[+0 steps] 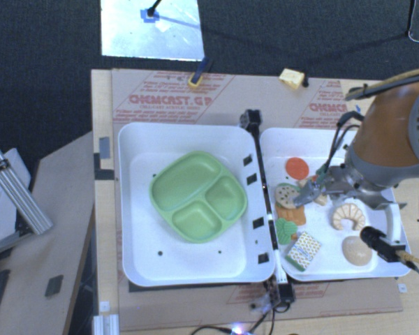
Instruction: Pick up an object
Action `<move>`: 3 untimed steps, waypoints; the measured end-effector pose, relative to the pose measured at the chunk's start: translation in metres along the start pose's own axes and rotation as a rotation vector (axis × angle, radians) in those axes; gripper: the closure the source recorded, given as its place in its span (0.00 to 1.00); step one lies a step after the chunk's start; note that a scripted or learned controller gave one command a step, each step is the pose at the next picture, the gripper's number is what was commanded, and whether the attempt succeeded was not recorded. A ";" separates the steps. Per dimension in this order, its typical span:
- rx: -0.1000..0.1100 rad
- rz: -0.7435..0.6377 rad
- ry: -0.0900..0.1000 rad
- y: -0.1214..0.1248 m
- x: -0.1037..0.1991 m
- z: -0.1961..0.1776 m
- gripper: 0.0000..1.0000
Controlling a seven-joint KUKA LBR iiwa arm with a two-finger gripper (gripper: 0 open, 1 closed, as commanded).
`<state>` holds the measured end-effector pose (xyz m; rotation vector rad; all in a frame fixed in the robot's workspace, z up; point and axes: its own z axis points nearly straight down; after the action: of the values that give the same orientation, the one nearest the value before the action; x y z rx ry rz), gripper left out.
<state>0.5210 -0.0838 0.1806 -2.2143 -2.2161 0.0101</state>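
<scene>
Nearest the lens, at 5 o'clock in the right white bin (387, 274): one patterned green-and-white packet (304, 249) and one pale beige egg-shaped lump (356, 250). Above them, one croissant-shaped pastry (349, 216), one orange slab (292, 215), one round perforated lotus-root slice (286, 195), one flat red-orange disc (297, 167) at 12 o'clock. Grey two-finger gripper (306, 195) low over the slice, fingers too blurred to judge; cannot tell. One light green three-compartment plastic plate (197, 195) alone in the left white bin (136, 257).
</scene>
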 end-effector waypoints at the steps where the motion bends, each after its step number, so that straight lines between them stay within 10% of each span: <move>1: -0.011 -0.002 -0.001 0.003 0.000 -0.005 0.00; 3: -0.008 -0.001 -0.001 -0.002 0.002 0.098 0.00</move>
<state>0.5178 -0.0818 0.0822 -2.2182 -2.2212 0.0013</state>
